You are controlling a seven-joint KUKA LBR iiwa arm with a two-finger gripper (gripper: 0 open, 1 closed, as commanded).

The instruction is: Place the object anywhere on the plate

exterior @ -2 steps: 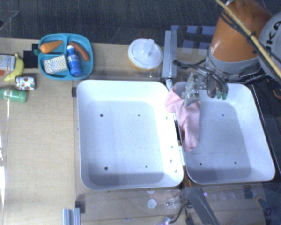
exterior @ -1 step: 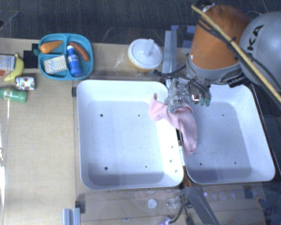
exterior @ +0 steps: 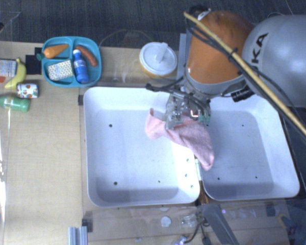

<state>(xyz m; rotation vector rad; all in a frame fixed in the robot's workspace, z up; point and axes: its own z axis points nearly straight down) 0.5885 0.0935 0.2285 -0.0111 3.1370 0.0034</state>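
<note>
Gripper (exterior: pixel 179 117) has the pink cloth (exterior: pixel 189 138) pinched between its fingers and hanging over the seam between the left bin (exterior: pixel 107 188) and right bin (exterior: pixel 275 188), so the pick looks done, yet the placing on a plate remains.

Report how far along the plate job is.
Done: the pink cloth looks lifted, hanging from the gripper over the divide between the left bin and right bin. In hand: carrying that cloth. Left: setting it on a plate; the blue divided plate sits beyond the bins, already holding toy food.
</note>
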